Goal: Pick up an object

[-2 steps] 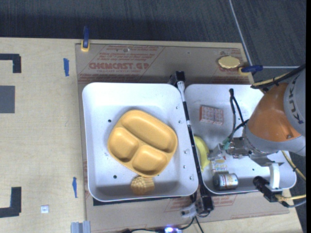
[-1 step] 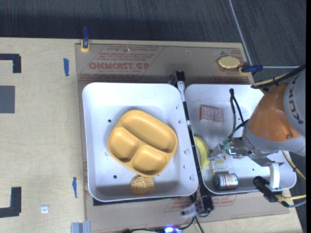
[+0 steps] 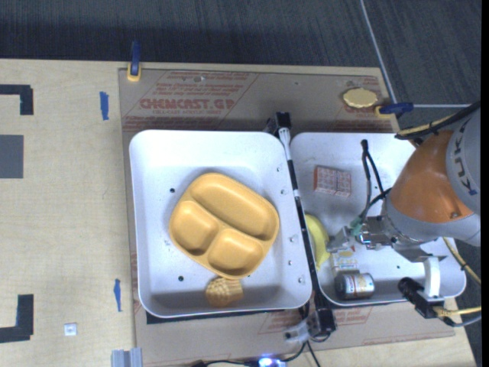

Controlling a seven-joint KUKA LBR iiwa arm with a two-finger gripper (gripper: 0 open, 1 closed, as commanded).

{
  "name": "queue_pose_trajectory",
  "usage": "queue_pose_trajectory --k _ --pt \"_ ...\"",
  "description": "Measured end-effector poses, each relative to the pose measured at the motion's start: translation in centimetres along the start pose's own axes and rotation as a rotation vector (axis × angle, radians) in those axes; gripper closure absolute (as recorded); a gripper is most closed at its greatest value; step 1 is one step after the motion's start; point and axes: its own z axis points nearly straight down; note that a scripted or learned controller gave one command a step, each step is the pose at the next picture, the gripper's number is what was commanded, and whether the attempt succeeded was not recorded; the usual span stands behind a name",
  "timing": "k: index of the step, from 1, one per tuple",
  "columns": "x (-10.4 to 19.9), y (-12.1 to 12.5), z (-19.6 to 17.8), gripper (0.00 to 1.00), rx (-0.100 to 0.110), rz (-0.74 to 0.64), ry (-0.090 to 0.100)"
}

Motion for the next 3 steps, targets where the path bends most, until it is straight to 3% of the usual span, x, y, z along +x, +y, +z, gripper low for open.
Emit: queue_pose_trajectory --k 3 --pt "0.05 0.00 -0.01 0.00 0.000 0.001 -0.002"
